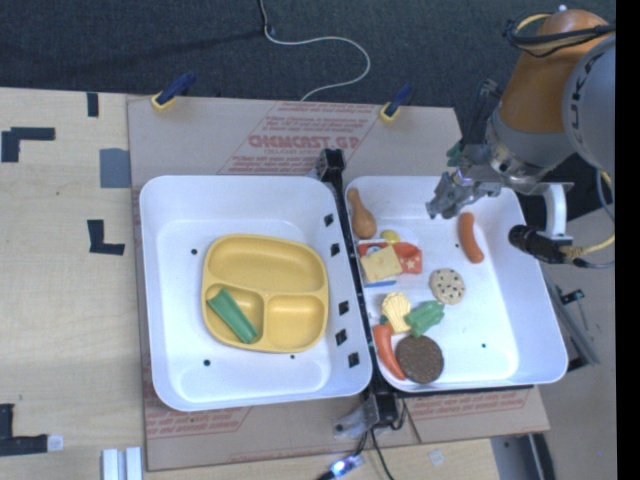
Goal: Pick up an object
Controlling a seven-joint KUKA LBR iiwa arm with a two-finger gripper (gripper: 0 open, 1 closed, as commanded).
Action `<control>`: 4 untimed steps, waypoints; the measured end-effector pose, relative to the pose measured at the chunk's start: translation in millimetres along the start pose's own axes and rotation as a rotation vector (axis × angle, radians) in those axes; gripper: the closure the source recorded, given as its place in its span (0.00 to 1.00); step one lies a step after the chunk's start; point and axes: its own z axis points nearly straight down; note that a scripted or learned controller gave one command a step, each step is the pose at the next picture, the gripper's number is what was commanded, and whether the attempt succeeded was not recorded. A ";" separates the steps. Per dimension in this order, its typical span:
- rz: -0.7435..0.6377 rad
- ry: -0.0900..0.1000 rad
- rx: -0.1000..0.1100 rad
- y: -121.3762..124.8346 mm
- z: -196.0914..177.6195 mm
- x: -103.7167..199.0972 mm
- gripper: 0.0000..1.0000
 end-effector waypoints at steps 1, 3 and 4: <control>0.000 0.000 0.000 -32.1 1.0 34.2 1.00; -0.003 0.001 0.000 -85.6 -3.0 134.8 1.00; 0.000 0.000 0.002 -122.6 -6.8 163.8 1.00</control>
